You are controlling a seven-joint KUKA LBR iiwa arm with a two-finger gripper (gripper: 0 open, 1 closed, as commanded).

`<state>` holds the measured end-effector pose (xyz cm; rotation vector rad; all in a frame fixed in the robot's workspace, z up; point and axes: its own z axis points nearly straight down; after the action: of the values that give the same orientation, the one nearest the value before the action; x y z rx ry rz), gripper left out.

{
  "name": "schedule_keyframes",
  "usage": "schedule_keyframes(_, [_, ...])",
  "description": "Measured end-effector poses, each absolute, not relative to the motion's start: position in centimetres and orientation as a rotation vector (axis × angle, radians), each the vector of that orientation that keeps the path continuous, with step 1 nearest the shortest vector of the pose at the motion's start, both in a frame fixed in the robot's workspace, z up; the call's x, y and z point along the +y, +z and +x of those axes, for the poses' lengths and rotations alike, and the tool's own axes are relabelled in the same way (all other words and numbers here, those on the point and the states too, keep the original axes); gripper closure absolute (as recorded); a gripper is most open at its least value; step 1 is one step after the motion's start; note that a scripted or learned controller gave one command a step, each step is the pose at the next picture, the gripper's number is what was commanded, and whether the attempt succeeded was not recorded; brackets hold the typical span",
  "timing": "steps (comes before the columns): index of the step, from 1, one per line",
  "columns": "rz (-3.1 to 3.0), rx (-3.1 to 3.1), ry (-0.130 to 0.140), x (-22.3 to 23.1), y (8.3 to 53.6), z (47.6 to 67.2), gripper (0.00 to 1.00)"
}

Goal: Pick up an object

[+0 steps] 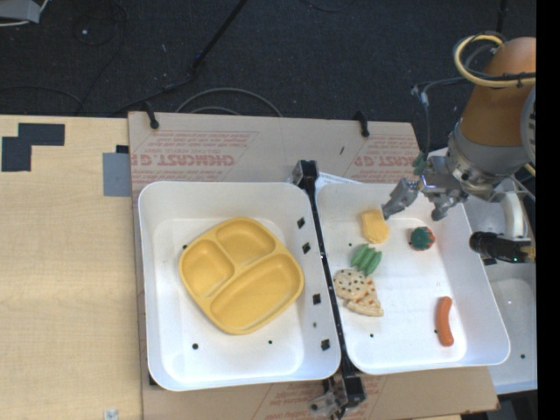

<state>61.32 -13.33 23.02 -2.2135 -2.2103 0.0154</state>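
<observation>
Five small toy foods scattered in the right bin (477, 322): a pale yellow wedge-like chunk (375, 227) near the far end, smooth and matte; just below it a ribbed green pod-shaped piece (367, 258); nearer still a flat pizza slice (359, 292), tan crust, dark speckles; off to the right a small round dark-green item with a red spot (422, 238), possibly a vegetable, too small to tell; a glossy orange-red sausage (445, 321) lying alone near the right wall. Claw (423, 197) hanging over the bin's far edge, released, two grey fingers spread, nothing between them. In the left bin (166, 339), a yellow three-compartment plastic plate (241, 274), rounded and smooth.
</observation>
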Motion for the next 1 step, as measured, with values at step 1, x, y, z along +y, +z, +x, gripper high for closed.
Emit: schedule_keyframes(1, [-2.219, -2.22, 0.003, -13.34, 23.82, 61.56, 0.0])
